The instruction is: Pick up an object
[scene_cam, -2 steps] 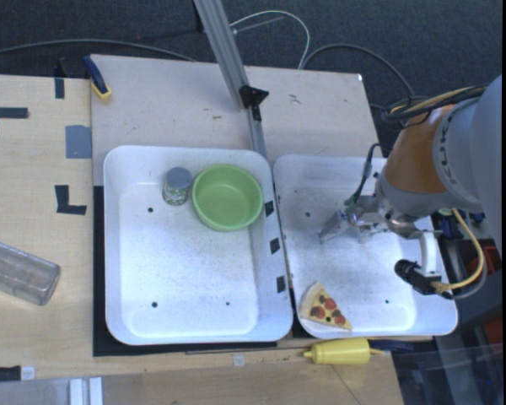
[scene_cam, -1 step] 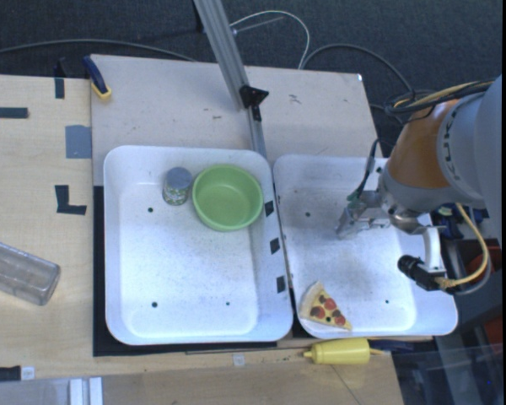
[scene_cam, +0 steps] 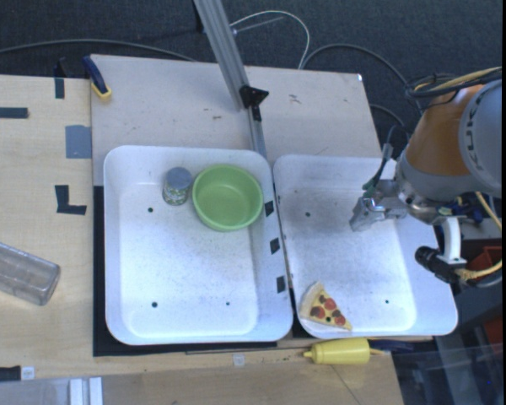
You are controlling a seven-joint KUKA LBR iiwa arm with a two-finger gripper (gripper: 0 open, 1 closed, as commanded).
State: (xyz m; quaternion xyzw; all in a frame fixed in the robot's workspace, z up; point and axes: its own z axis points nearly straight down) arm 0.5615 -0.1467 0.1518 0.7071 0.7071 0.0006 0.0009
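Reaching in from the right side of the camera view, the arm [scene_cam: 455,142] is seen above the right bin [scene_cam: 346,251], with its orange band above the wrist. The gripper [scene_cam: 360,218] is positioned over the bin's upper right part, over bare, speckled floor. Whether the jaws are open or closed cannot be told from this angle, and nothing is seen held between them.

2 shallow white bins are recorded side by side on the bench. In the right bin, 1 object is noted: a toy pizza slice [scene_cam: 324,307] lying flat in the front left corner, near the rim, well apart from the gripper. In the left bin [scene_cam: 152,310], 2 objects are noted at the back: a green bowl [scene_cam: 228,197] standing upright, and a small grey-lidded jar [scene_cam: 177,186] just beside it on the bowl's left, apparently touching it.

Outside the bins, a yellow bottle [scene_cam: 337,351] is observed lying on its side on the bench just in front of the right bin. A clear plastic container [scene_cam: 17,270] lies on its side at the far left of the bench. A grey metal bar [scene_cam: 228,49] slants in from the top of the view and ends at the back of the gap between the 2 bins.
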